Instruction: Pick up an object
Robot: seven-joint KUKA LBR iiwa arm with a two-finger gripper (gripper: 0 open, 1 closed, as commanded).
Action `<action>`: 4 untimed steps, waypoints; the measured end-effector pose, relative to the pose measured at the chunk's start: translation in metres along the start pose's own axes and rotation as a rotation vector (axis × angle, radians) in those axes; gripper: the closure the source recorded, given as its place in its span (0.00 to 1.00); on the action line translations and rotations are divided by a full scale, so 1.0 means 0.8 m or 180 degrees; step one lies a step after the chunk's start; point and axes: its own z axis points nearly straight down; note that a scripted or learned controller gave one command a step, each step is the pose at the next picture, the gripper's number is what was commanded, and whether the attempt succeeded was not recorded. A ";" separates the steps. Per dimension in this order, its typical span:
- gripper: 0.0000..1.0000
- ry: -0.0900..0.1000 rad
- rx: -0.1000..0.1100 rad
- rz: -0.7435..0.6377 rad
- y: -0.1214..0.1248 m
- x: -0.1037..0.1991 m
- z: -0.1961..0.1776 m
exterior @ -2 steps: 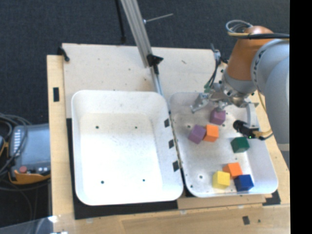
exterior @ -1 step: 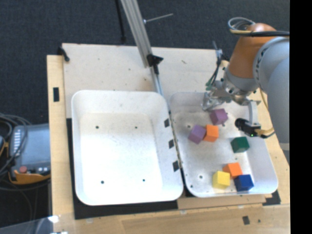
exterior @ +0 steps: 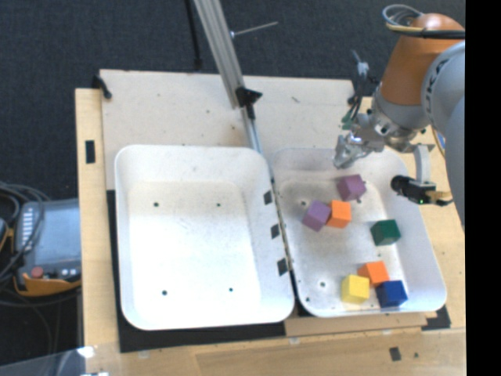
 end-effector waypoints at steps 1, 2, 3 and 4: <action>1.00 -0.0001 -0.0004 -0.0008 0.001 -0.004 -0.056; 1.00 0.0000 -0.0002 -0.0014 0.003 -0.005 -0.099; 1.00 0.0003 0.0016 -0.0028 0.002 0.064 -0.106; 1.00 0.0007 0.0021 -0.0028 -0.006 0.131 -0.114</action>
